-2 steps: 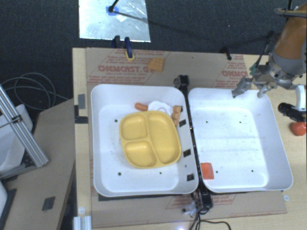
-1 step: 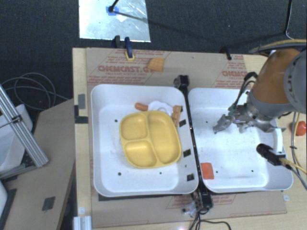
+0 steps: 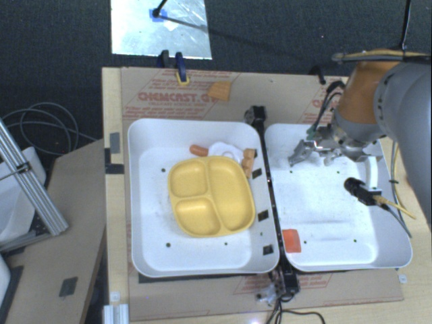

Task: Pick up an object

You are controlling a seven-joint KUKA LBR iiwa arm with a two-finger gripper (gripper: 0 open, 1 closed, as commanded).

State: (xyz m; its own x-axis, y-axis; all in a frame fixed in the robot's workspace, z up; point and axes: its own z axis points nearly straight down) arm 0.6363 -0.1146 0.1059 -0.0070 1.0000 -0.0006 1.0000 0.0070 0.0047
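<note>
White thing [image 3: 223, 148] partly behind yellow plate [image 3: 202, 181]

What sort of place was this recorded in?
Most likely a robotics lab test bench, not a home or kitchen: a grey arm reaches over one of two white bins set on a clamped board, with loose cables and an aluminium frame beside it.

The left bin [image 3: 138, 201] and the right bin [image 3: 337, 265] are plain white. The divided plate [image 3: 209, 196] is pale yellow. The sausage-shaped piece [image 3: 198, 150] is orange, the short piece [image 3: 249, 159] tan, and the small block [image 3: 291, 240] orange-red. The arm [image 3: 405, 106] is grey with an orange band [image 3: 361, 93]. The bench board [image 3: 182, 96] is tan with red lettering.
</note>
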